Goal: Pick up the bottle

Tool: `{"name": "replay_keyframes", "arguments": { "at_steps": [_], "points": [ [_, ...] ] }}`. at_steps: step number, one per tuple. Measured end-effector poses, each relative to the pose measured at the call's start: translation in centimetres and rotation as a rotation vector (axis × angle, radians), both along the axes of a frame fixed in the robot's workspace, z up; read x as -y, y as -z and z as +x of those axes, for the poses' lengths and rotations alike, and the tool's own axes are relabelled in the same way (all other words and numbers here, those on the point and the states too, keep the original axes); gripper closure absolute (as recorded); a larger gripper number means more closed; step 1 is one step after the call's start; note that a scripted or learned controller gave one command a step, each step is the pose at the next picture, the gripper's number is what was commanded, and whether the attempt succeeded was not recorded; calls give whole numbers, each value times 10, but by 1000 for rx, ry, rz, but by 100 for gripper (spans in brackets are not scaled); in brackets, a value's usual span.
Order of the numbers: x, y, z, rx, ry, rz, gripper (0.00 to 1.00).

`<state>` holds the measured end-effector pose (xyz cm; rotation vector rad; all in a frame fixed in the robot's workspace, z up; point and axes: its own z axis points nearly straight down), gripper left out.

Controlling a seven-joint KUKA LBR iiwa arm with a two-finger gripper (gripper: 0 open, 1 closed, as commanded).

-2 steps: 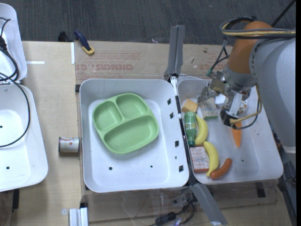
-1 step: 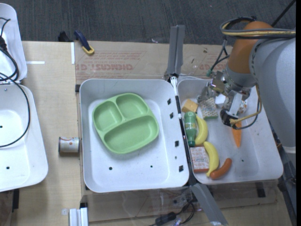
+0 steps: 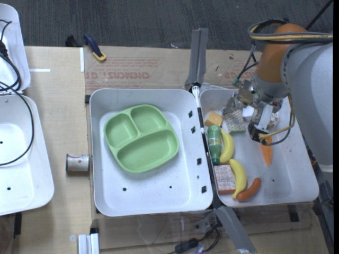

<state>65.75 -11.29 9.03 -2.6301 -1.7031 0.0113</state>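
The green bottle (image 3: pixel 214 143) lies on its side in the right bin (image 3: pixel 288 187), tucked against the left wall, long axis running toward the camera. The claw (image 3: pixel 249 112) hangs up and to the right of it, near but not touching, over the bin's far end, and honestly can't tell whether it's released or clenched from this angle. Two smooth curved bananas (image 3: pixel 233 163) hug the bottle's right side, one just below the other. There's a yellow wedge like a sponge (image 3: pixel 214 119) above the bottle, a glossy sausage (image 3: pixel 248 189) and a tapered carrot (image 3: pixel 267 153). The left bin (image 3: pixel 106 194) holds a matte green divided plate (image 3: pixel 141 138).
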Motion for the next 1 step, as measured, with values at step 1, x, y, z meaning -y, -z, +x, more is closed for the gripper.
{"name": "replay_keyframes", "arguments": {
  "at_steps": [1],
  "points": [
    [0,0,0,0,0,0,0]
  ]
}}
